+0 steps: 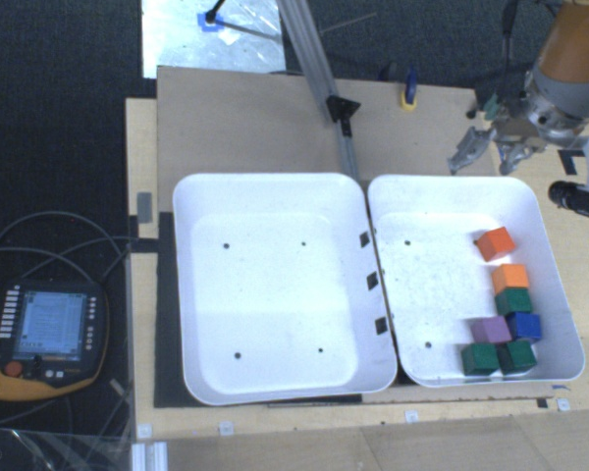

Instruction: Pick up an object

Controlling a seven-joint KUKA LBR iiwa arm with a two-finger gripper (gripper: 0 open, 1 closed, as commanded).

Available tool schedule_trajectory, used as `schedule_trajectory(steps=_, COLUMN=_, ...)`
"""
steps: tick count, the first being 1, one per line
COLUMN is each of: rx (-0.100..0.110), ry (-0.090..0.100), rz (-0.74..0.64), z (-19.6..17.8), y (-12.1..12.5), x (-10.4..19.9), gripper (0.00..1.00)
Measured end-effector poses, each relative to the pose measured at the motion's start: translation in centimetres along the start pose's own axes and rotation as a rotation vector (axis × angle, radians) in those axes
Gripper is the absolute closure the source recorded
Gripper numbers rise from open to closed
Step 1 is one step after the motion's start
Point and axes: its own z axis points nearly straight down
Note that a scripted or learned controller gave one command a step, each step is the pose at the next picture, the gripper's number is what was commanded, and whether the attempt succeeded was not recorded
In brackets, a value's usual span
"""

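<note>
Hovering hand (489, 155) spread, nothing held; no legible writing.

Blocks (504, 307) (right bin (442, 263)), gripper (488, 155) above

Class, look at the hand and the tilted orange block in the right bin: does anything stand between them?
Nothing visible does. The hand hangs above the right bin's far rim, and bare white floor lies between it and the orange block. The other blocks sit nearer the camera.
</note>
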Motion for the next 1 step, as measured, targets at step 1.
schedule_trajectory(steps=1, rx=0.0, ry=-0.001, rz=0.0, z=-0.01, y=0.0, x=-0.02, gripper=0.0)
